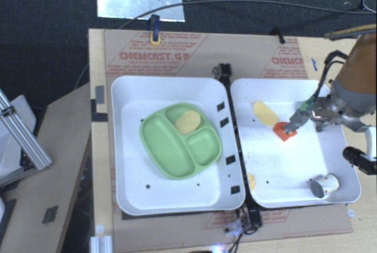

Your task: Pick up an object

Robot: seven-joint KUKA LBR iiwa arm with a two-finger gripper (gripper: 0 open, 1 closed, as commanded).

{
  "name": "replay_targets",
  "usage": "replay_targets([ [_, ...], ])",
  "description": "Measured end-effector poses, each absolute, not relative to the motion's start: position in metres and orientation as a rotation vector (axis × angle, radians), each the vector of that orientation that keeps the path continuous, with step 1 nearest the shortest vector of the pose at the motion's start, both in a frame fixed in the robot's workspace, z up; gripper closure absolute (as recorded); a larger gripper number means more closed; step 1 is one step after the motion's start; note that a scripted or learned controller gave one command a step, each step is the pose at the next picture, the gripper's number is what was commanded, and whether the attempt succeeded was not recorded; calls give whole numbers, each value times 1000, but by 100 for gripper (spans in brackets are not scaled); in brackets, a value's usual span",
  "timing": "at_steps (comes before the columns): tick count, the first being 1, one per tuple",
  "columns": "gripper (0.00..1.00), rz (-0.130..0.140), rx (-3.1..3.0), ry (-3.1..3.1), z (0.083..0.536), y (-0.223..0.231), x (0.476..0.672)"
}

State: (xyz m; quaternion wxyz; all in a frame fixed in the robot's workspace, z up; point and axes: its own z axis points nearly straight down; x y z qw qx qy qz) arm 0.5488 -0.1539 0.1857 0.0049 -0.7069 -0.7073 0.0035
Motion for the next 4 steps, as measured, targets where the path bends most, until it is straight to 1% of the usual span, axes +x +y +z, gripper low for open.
replay_targets([
  [1,0,-1,-2219,-2226,193,-154,552],
  [2,0,2,-2219,-2221,140,-164,554],
  [3,0,2,-2218,-2221,88,-163,554],
  [4,100,-2,-2223,-2225,102,-164,556],
])
